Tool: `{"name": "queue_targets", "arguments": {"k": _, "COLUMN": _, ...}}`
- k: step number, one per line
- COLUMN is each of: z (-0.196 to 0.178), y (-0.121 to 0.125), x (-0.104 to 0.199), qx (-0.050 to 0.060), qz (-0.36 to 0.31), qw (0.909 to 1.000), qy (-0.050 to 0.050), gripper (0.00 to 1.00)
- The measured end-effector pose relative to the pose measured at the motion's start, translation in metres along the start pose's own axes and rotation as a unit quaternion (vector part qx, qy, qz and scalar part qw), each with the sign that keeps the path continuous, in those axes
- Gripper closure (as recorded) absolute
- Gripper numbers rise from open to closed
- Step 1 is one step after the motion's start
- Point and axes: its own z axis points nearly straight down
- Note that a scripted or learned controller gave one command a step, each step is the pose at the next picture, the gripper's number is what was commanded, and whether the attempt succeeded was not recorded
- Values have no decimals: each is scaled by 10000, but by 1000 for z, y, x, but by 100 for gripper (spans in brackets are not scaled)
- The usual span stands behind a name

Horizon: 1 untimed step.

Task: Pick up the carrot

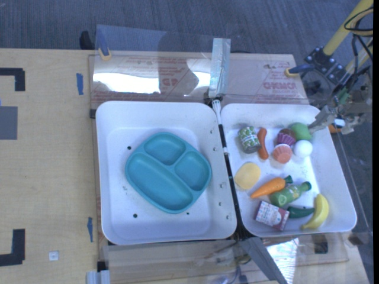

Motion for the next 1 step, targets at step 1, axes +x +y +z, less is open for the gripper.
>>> {"name": "queue_targets", "arguments": {"k": 1, "z": 130, "y": -38, "x": 37, "qx": 20, "qz": -942, "qw": 9955, "qy": 9, "gripper": 0}}
